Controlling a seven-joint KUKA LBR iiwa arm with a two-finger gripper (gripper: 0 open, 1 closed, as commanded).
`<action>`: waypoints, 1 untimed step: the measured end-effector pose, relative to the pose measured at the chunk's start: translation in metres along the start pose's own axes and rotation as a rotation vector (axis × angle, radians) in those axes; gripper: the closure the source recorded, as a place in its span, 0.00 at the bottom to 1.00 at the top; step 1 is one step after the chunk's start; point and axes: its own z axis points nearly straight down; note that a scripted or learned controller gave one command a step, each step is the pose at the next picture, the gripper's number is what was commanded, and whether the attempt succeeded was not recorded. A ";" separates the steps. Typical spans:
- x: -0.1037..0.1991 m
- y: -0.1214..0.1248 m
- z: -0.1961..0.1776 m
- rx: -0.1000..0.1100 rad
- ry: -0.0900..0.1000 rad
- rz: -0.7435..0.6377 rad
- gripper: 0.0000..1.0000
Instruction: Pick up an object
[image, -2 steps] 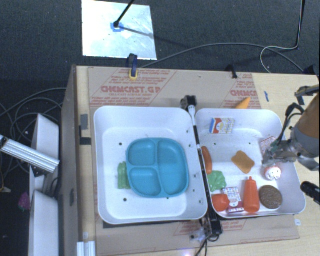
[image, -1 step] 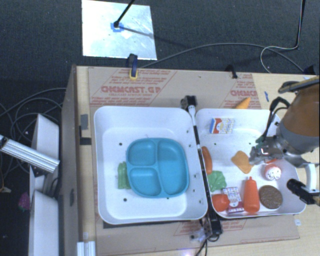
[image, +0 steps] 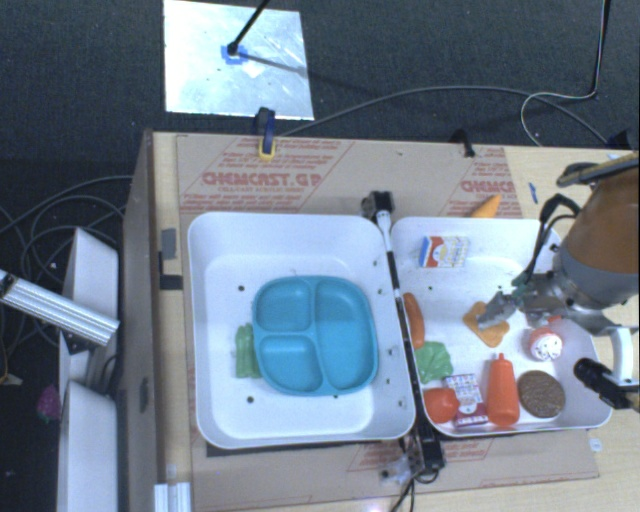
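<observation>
Dark carpet and trailing cables frame a wooden bench (image: 330, 180) carrying two shallow white bins, and all the action is on the right-hand bin (image: 470, 232). Down on its floor sits a small orange wedge-shaped piece (image: 484, 322), and the gripper (image: 497, 314) is right on top of it, its dark tips reaching in from the right and overlapping the piece's upper edge. Whether those tips are spread or closed on the piece I cannot tell from this height; the metal and the orange run together.

So where does the pick stand? My read is that the approach is done and the grasp itself is unproven: the wedge looks to be resting on the bin floor, not lifted clear. Closing firmly and raising it is what remains.

Working outward, a white ball with red spots (image: 545, 346) lies just to the right of the wedge, under the arm's wrist. Below are an orange bottle (image: 502, 388) and a brown round disc (image: 541, 393), side by side near the front wall. A small red-and-white carton (image: 466, 398) and a red piece (image: 440, 404) crowd the front left corner, with a green leafy item (image: 433, 358) and an orange sausage shape (image: 414, 316) along the divider. A white card with red and blue print (image: 443, 251) sits near the back.

Over in the left bin (image: 290, 232), a blue divided plate (image: 314, 333) rests alone with a green scrap (image: 245, 352) at its left edge.
</observation>
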 end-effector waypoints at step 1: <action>-0.014 -0.016 0.081 0.001 0.000 0.003 0.00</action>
